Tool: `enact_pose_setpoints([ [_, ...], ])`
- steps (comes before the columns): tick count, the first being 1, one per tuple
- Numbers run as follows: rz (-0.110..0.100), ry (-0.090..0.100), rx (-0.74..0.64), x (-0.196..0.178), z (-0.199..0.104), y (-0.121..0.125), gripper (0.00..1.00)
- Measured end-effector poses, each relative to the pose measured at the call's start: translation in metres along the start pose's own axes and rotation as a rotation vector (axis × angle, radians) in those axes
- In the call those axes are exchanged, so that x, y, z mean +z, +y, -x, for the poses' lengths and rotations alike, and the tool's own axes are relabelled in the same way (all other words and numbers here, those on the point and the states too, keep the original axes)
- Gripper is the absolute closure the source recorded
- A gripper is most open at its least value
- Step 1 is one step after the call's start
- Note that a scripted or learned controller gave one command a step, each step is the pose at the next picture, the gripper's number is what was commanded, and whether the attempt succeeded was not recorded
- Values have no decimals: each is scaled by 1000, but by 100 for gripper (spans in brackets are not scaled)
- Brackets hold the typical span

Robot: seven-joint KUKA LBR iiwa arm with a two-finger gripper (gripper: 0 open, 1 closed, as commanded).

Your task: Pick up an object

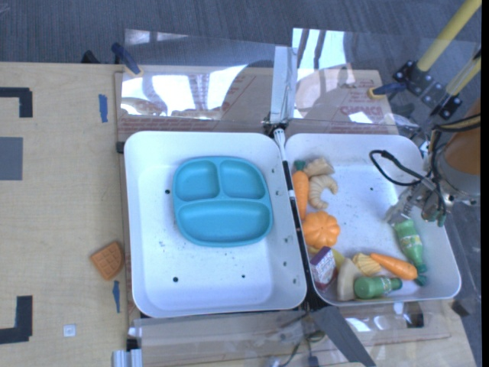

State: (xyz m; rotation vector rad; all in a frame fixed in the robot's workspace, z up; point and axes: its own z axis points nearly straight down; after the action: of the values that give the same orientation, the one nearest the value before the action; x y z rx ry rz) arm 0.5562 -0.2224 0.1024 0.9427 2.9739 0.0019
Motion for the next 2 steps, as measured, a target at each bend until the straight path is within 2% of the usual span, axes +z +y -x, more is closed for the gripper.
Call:
enact_pose_setpoints([
  [1, -3, 8, 130, 11, -55, -40, 100],
  [2, -1, 10, 429, 11, -59, -40, 100],
])
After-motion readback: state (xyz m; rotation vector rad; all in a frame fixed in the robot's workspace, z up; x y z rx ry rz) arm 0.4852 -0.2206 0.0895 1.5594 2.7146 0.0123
